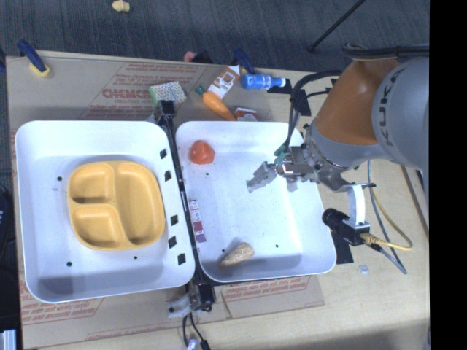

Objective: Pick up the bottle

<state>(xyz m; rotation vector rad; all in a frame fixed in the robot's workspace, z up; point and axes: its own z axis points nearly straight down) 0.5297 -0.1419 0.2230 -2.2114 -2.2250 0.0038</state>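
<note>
Hovering over the right bin (314, 261), your gripper (260, 178) has its fingers spread apart with nothing between them, touching nothing. You'll find the bottle (259, 82) outside the bins, on the cardboard at the far side, lying beside an orange carrot (217, 106). In the right bin lie a red tomato (201, 152) and a tan piece (238, 254). A yellow divided tray (115, 204) sits in the left bin (36, 268).

Bottle (263, 82) behind right bin (314, 257)
</note>
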